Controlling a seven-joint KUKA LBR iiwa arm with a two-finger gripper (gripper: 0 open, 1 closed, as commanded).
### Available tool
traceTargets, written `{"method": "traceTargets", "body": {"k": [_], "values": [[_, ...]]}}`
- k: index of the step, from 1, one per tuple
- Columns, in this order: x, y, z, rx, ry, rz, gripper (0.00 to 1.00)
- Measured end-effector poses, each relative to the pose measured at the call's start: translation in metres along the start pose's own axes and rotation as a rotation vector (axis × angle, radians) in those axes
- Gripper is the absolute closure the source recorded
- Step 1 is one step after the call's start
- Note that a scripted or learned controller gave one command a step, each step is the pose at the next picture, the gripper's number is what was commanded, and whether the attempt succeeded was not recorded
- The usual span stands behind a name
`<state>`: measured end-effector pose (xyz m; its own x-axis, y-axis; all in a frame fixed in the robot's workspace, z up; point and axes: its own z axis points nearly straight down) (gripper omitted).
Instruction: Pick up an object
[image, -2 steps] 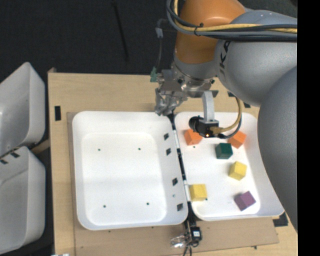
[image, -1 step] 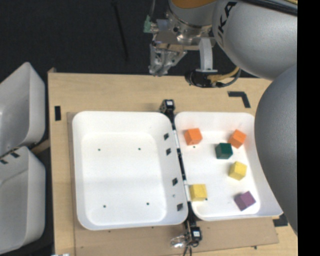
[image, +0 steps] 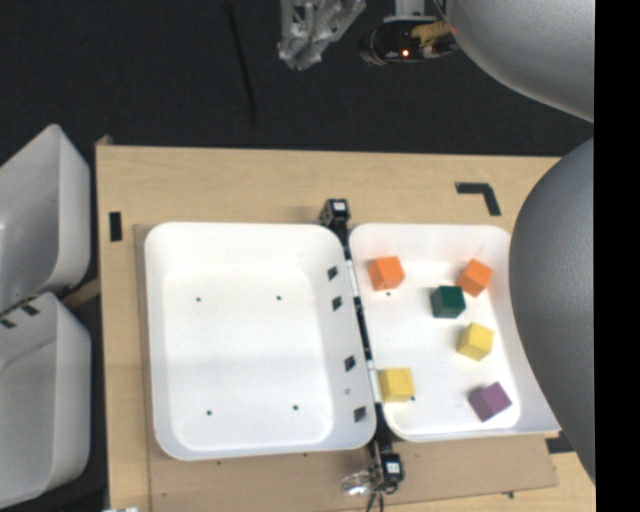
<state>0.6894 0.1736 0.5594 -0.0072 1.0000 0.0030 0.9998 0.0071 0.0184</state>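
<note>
The right bin (image: 430, 236) holds several small cubes. Two orange cubes (image: 386, 272) (image: 476, 276) lie near its far side, with a dark green cube (image: 448, 301) between and just below them. A yellow cube (image: 476, 341) rests at mid-right, another yellow cube (image: 397, 384) sits by the left wall, and a purple cube (image: 490, 401) is near the front right corner. My gripper (image: 312, 30) hangs high at the top of the view, over the dark floor beyond the bench and far from both bins, with nothing seen in it.
The left bin (image: 240, 340) sits beside the right one, joined by a dark clip strip (image: 352, 330). The grey arm (image: 560, 290) bulks along the right edge and overlaps the right bin's rim. White housings (image: 35, 300) stand at the left.
</note>
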Motion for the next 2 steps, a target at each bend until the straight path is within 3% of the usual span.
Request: {"method": "traceTargets", "body": {"k": [1,2], "values": [[-0.0059,-0.0065,0.0575,0.014,-0.003,0.003,1.00],[-0.0075,-0.0094,0.0602,0.020,-0.007,0.008,1.00]]}}
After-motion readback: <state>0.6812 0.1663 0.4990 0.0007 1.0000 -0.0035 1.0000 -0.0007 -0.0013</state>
